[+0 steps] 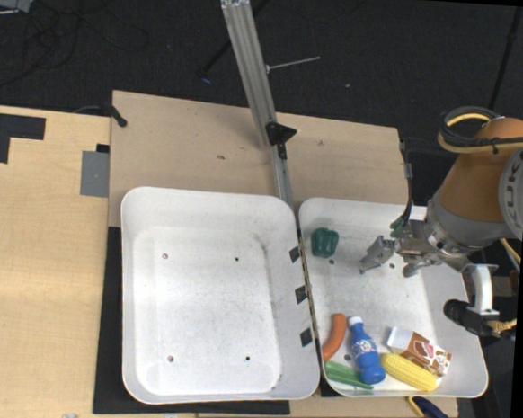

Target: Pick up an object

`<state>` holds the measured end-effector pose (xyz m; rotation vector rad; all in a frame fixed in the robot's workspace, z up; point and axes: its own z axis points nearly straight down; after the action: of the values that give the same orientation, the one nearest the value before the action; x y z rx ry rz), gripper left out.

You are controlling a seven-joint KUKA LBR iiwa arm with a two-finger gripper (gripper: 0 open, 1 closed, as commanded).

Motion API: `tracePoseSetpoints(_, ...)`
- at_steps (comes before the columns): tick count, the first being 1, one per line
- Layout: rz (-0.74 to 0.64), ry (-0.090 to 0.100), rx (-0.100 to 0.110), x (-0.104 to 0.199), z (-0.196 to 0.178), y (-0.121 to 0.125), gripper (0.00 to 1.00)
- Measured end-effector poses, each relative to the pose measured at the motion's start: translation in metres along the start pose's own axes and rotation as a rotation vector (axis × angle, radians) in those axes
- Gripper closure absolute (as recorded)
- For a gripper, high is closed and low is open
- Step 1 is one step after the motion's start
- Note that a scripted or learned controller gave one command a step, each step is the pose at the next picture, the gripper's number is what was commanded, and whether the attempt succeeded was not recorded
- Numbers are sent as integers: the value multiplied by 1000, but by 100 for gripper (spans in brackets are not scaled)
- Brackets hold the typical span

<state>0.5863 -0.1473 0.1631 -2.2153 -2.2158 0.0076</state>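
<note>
Well, the left bin point(202, 298) sits bare; in the right bin point(391, 286) a green pepper point(323, 242) lies near the divider, light, smooth and probably slippery, best pinched across its body. The gripper point(391, 261) hovers nearby, spread open, holding nothing.

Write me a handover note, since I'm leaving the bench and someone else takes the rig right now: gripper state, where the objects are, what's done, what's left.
Gripper: open, nothing between its fingers, positioned over the upper middle of the right white bin.
Objects, all in the right white bin: dark green toy pepper at the upper left corner, apart from the gripper. Along the near edge: orange carrot-shaped toy, blue bottle with white cap, green pod-shaped toy, yellow corn cob toy, brown and white snack packet.
Left white bin: no objects in it.
Done: nothing picked yet.
Left: choose an object, close on it, lift.
</note>
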Motion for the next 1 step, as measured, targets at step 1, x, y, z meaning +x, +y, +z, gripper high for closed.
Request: tracePoseSetpoints(1, 1, 0, -1, 10, 57, -2, 0)
